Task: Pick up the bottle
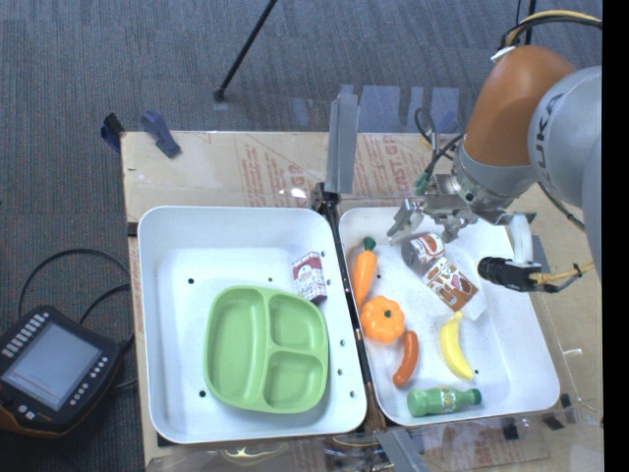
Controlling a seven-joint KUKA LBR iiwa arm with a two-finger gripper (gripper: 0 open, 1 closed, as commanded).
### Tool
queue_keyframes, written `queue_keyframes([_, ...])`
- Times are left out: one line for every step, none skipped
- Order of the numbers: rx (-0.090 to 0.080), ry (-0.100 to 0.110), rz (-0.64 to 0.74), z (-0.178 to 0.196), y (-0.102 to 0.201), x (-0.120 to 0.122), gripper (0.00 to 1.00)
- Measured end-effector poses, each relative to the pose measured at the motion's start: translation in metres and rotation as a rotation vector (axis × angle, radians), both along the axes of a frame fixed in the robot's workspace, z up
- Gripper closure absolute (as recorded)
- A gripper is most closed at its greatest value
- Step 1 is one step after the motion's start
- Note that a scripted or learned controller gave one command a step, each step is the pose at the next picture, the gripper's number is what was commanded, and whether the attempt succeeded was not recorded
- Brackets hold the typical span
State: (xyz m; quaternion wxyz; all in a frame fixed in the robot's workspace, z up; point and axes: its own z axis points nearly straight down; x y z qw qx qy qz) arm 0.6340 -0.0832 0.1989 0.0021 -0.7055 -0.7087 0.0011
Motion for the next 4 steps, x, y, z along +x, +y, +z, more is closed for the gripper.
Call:
queue_keyframes([0.002,0.001,0.002,0.009,0.001,0.000,1.00])
queue_keyframes([-0.002,0.000,-0.278,0.079,0.078,-0.027,1.00])
queue_keyframes([-0.004,0.002,-0.552,0.060,0.169,-0.003,1.00])
queue_keyframes([-0.005,0.003,-0.537,0.049,0.226,-0.034,1.00])
